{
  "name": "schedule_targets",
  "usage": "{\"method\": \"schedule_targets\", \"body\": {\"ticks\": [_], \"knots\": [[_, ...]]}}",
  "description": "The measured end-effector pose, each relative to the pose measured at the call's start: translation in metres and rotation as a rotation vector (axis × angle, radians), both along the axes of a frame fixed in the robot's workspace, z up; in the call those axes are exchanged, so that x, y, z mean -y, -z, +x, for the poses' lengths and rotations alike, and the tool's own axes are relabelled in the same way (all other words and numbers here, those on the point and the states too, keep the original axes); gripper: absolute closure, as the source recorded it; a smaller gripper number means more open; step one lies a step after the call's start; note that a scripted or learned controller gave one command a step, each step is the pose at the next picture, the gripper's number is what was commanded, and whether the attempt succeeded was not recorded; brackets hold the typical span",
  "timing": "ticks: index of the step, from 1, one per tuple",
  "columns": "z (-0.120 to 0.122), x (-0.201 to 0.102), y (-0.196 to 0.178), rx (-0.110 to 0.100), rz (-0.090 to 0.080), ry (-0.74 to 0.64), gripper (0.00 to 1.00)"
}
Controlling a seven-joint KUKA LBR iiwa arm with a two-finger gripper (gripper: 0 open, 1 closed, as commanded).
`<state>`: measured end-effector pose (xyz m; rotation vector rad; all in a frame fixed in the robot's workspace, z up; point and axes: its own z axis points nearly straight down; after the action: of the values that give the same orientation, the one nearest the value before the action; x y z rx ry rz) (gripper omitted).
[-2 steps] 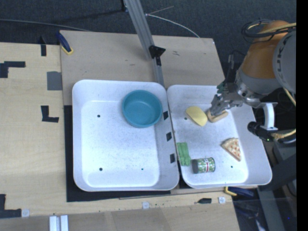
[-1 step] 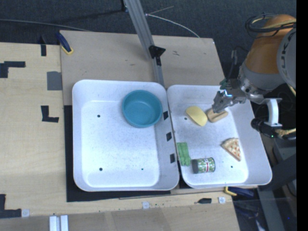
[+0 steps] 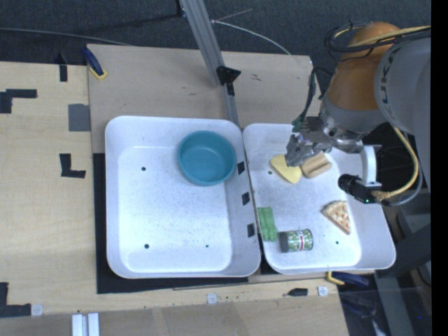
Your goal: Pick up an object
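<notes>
1. The claw point(image 3: 302, 151) hangs low over the right bin point(image 3: 371, 257), right of centre in the frame, at the seam where a pale yellow piece point(image 3: 285, 170) touches a tan block point(image 3: 316, 166). You cannot tell how far it is open, or whether it has hold of anything.
2. Pick one target. The yellow piece, just lower left of the claw, looks the nearer.
3. Centre over that piece alone; straddling both risks a pinch that slips.
4. Descend straight and close slowly, since the piece looks soft.
5. Lift only a little first and check that it comes up.
6. Should it fail, the can point(image 3: 296, 241) and pizza slice point(image 3: 338, 216) lie apart lower in the bin; the blue bowl point(image 3: 206, 157) sits in the left bin point(image 3: 126, 208).
</notes>
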<state>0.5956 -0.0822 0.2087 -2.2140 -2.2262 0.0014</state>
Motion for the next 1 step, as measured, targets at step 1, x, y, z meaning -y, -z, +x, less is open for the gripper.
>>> {"method": "schedule_targets", "body": {"ticks": [1], "knots": [[0.0096, -0.0478, 0.0043, 0.000, 0.000, 0.000, 1.00]]}}
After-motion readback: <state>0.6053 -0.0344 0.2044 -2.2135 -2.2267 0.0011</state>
